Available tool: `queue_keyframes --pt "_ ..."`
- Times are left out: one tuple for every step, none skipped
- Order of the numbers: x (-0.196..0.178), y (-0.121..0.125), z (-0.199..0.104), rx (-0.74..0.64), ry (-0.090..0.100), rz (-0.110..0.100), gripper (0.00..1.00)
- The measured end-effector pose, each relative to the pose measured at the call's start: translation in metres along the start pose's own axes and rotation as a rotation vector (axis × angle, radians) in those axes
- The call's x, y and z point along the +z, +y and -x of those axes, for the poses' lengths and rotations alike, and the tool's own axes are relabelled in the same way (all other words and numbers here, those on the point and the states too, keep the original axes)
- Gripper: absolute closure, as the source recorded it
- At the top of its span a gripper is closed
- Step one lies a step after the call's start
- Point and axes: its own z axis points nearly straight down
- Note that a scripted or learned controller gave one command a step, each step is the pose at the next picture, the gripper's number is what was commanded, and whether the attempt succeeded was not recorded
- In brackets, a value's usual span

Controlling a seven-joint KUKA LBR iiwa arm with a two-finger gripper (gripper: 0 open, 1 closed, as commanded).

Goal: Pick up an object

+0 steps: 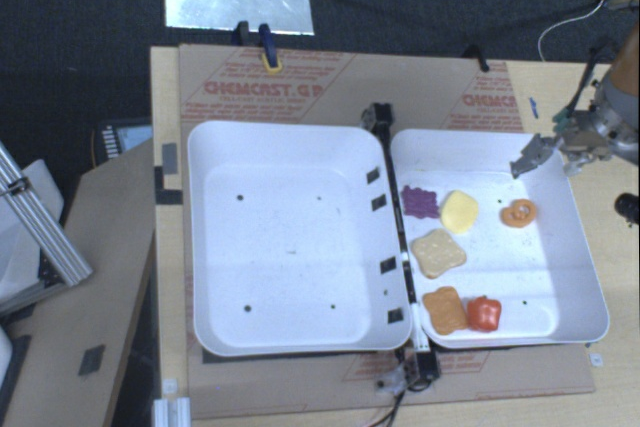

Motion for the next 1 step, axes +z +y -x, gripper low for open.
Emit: queue_keyframes --pt "-0.1925 0.0358 0.0011 -0.004 -0.007 0.021 0.0"
